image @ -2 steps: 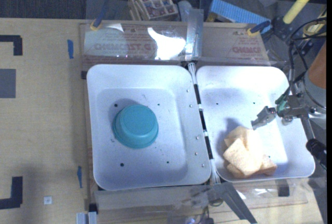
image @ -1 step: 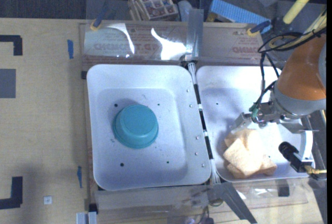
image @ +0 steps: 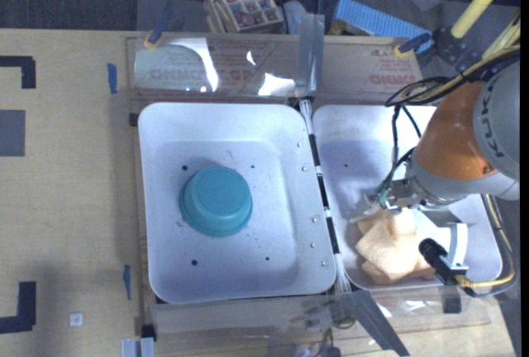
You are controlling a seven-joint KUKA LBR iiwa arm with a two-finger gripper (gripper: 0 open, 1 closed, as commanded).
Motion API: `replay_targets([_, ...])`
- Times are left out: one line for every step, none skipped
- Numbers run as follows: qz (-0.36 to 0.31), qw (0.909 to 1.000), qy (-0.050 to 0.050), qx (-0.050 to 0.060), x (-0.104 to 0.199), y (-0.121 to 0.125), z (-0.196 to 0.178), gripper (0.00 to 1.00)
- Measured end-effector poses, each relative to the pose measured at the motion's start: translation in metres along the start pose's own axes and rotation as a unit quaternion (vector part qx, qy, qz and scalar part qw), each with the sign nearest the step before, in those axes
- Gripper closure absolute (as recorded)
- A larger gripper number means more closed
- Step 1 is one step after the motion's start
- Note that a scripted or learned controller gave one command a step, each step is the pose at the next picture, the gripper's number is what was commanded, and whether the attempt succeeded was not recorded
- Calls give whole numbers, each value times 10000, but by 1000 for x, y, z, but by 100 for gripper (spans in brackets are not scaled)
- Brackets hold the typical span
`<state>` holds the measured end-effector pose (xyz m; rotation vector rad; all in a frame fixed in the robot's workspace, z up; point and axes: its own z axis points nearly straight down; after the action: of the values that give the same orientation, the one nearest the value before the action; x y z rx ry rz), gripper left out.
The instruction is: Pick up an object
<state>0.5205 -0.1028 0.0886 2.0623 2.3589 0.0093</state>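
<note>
The left bin (image: 161, 182) fills the frame's centre-left, with a teal bowl (image: 216, 200) resting upside down at its middle, untouched. The right bin (image: 347, 140) at lower right holds a tan sponge-like lump (image: 388, 252) near its front edge. The gripper (image: 395, 202) sits directly above and against that lump, evidently targeting it; whether the claw is spread or pinching cannot be told.

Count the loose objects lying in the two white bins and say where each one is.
2. A teal bowl sits upside down near the middle of the left bin. A pale yellow sponge-like lump lies in the right bin, under the arm's wrist, which may hide more.
</note>
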Motion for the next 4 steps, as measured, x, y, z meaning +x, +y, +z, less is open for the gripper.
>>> replay_targets([18, 10000, -2, -19, -2, 1, -11, 100])
replay_targets([20, 10000, -1, -18, -2, 1, -11, 0])
replay_targets([-147, 9999, 4, 36, -3, 1, -22, 0])
replay_targets([-32, 10000, 2, 5, 2, -8, 0, 0])
